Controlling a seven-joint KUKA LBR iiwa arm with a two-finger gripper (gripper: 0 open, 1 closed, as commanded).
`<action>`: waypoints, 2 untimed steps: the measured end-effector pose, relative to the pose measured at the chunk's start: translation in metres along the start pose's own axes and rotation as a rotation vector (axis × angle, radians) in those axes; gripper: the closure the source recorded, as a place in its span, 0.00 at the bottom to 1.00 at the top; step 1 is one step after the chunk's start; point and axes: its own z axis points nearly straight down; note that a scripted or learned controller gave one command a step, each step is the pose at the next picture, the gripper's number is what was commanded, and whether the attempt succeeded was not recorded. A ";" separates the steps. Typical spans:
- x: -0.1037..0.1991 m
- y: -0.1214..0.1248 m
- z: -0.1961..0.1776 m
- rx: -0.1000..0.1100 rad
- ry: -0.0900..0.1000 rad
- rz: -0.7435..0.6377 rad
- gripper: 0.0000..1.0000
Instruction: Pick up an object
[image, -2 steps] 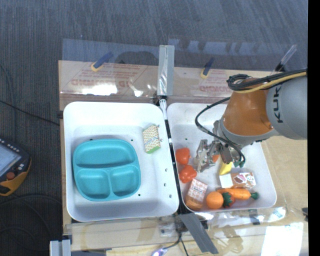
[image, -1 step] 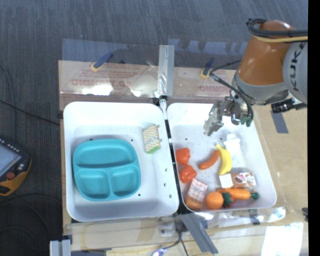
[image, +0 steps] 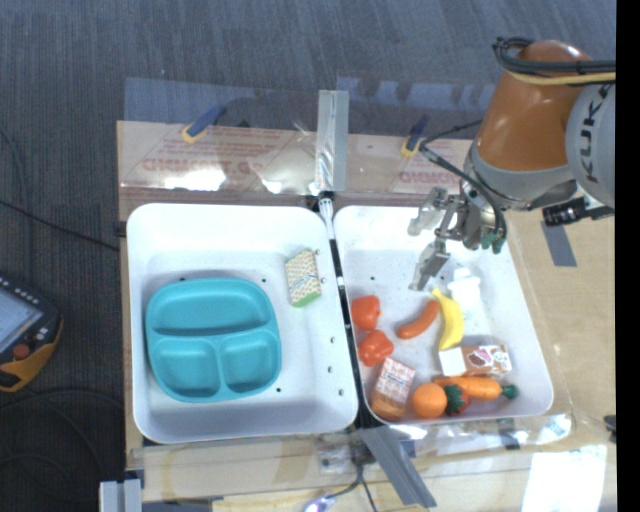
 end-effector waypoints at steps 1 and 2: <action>0.051 -0.026 0.134 -0.001 -0.006 -0.063 0.00; 0.056 -0.025 0.137 0.000 -0.024 -0.056 0.00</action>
